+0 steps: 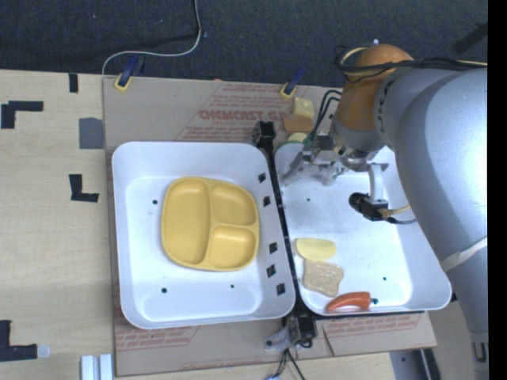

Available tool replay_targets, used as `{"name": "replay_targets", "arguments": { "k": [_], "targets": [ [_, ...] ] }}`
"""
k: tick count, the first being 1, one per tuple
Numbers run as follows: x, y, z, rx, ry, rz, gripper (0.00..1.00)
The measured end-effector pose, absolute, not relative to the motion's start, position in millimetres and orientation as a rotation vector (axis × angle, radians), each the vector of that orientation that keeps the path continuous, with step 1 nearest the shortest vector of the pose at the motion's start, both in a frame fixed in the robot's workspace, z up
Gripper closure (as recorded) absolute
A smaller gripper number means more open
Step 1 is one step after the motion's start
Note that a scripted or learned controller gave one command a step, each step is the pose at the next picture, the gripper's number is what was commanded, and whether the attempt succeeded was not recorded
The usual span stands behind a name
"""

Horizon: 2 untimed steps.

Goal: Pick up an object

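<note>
The end effector [317, 163] is hovering over the far end of the right bin [396, 279]; whether it is spread or pressed together, I cannot tell. The candidates are lying well toward the near rim from it: a yellow slice [315, 249], a tan bread piece [323, 277] touching it, and an orange carrot [349, 301]. All are looking light, flat and probably slippery; gripping across the carrot's narrow middle is seeming safest.

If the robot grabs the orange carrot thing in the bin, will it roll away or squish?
The orange carrot looks long and rounded, so a push would probably roll it. It looks smooth and shiny like plastic, so likely stiff, light, maybe slippery. It lies against the right bin's near wall, which might stop it rolling far.
</note>
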State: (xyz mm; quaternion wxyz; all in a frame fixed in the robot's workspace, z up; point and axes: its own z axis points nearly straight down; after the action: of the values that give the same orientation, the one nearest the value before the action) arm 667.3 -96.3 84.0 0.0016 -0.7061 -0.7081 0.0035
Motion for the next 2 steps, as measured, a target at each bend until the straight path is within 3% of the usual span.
{"name": "replay_targets", "arguments": {
  "k": [1,2],
  "targets": [
    [601.2,-96.5,85.2,-2.221,-2.221,0.003,0.00],
    [644.3,-99.0,84.6,-2.220,-2.225,-0.002,0.00]
  ]
}}
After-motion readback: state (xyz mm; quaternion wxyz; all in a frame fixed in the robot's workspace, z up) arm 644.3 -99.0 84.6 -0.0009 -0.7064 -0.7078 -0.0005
